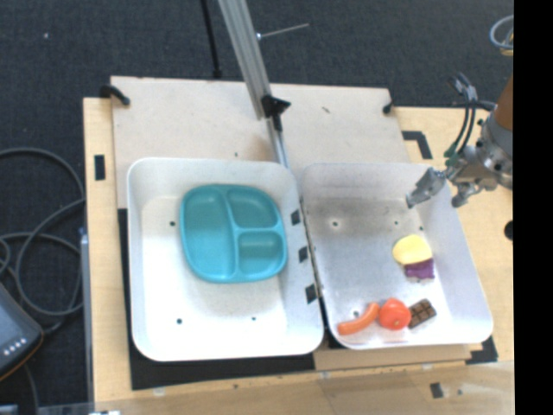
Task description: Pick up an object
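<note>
Lighting is even, diffuse, from overhead; I see no hard shadows. White bins [138, 232] read bright, near clipped along the rims. Right bin floor [363, 223] shows a grey smudged patch, dull rather than glossy. Teal tray [233, 232] carries a soft sheen, no sharp glare. Dark carpet [86, 24] stays low in detail. Overall frame is soft, low resolution; small items at the right bin's near edge blur slightly. My gripper [436, 188] looks smeared at the fingertips.
</note>
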Controlling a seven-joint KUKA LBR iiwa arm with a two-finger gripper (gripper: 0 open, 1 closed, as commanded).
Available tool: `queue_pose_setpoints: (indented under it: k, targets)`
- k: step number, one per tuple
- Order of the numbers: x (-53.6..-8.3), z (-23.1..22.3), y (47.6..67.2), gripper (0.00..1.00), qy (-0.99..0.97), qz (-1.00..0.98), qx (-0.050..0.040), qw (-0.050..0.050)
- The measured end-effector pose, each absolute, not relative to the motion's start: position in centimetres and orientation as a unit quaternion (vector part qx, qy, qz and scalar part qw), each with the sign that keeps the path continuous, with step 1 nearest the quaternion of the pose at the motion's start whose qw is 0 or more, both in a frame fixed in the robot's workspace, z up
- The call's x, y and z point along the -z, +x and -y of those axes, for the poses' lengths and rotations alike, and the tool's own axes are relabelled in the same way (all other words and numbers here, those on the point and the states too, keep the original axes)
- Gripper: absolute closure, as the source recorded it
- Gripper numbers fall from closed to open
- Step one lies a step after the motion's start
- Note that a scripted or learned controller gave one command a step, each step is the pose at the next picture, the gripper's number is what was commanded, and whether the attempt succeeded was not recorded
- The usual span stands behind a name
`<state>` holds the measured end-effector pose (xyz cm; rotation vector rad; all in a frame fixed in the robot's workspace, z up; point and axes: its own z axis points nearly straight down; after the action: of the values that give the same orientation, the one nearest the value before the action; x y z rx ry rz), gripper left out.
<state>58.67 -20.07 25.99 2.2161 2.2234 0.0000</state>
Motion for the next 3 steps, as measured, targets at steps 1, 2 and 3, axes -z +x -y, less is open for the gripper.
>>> queue_pose_setpoints:
  k: [1,2,3]
  targets:
    - [-26.0,20.1,58.7,0.00,0.706,-0.709,0.0002,0.001]
    - [-19.8,20.5,58.2,0.00,0.707,-0.707,0.0019,-0.001]
    - [-13.8,20.6,58.8,0.00,0.707,-0.707,0.0017,-0.001]
